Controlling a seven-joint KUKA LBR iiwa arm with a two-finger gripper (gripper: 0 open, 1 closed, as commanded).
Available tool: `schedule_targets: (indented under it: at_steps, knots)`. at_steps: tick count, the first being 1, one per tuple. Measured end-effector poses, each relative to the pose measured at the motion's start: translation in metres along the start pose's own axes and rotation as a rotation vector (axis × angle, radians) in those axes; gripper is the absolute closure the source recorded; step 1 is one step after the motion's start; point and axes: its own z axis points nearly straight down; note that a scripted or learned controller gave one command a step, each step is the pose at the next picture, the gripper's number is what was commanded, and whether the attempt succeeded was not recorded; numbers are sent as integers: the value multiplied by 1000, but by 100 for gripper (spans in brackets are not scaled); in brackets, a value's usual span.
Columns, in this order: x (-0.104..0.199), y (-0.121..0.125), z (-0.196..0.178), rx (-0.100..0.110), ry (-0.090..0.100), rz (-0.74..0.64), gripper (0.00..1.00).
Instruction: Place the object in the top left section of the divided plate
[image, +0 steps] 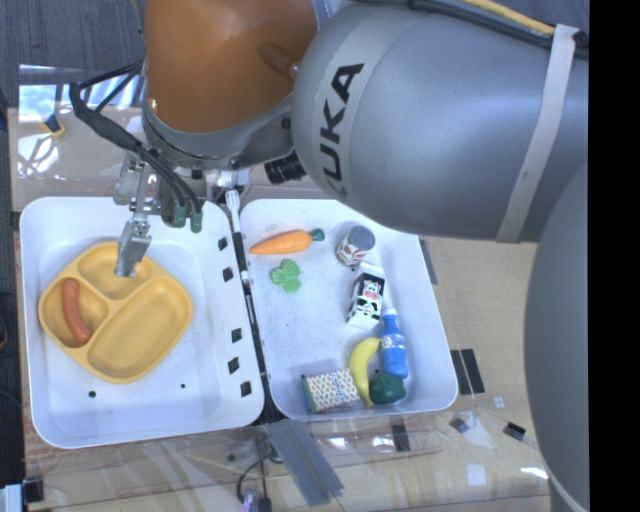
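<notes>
Two shallow white bins are sitting side by side on a bench, and a big grey arm (440, 120) is reaching in from the right, covering much of the upper part of the view. Black letters on its casing are reading "UKA", with the start of the word cut off by the orange band (215, 60) above the wrist.

The left bin (60, 420) is carrying a yellow divided plate (115, 310) toward its left edge. A sausage (72, 308) is lying in the plate's left section; this looks like the task's object, though I cannot be sure which section counts as top left from this slant.

The gripper (133, 245) is hanging over the plate's upper section, near the bin's far edge, seemingly because that is where the placing is meant to happen. Whether its jaws are parted or closed is impossible to tell here, and nothing is showing between them.

The right bin (430, 300) is holding the spare items, probably kept apart as a supply. A carrot (282, 242) and a small green piece (287, 276) are lying near its far left corner, with a small can (354, 246) beside them. A cow-patterned carton (367, 297) is resting mid-bin. Along the near edge, a blue bottle (392, 350), a banana (362, 365), a green lump (388, 389) and a patterned box (330, 391) are crowding together. Their labels are too small to read.
</notes>
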Motion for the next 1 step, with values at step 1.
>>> schedule_targets:
  at_steps: [1]
  knots:
    - [48, -2, 20, 0, 0, -130, 0]
